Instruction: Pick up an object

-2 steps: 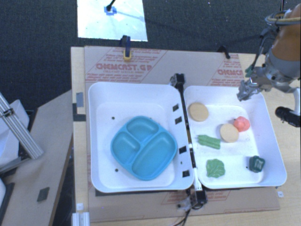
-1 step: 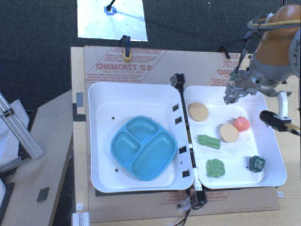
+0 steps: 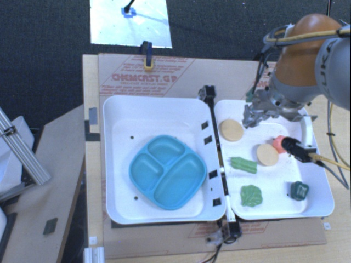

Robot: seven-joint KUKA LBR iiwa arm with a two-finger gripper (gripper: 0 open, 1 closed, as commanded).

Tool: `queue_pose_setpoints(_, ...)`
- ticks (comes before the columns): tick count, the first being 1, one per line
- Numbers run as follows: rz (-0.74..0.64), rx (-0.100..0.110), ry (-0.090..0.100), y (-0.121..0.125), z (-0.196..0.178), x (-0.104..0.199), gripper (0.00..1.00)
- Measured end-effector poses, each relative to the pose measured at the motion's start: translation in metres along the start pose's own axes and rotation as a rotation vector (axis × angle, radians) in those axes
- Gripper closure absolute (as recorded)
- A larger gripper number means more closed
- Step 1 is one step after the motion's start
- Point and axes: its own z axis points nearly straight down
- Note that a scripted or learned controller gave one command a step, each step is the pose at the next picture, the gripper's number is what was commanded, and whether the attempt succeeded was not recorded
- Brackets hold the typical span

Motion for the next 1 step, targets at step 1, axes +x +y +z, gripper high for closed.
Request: queue_pose_setpoints(1,-0.001,0.000,0.000,-0.0036,0.0008,0.0543,1.00)
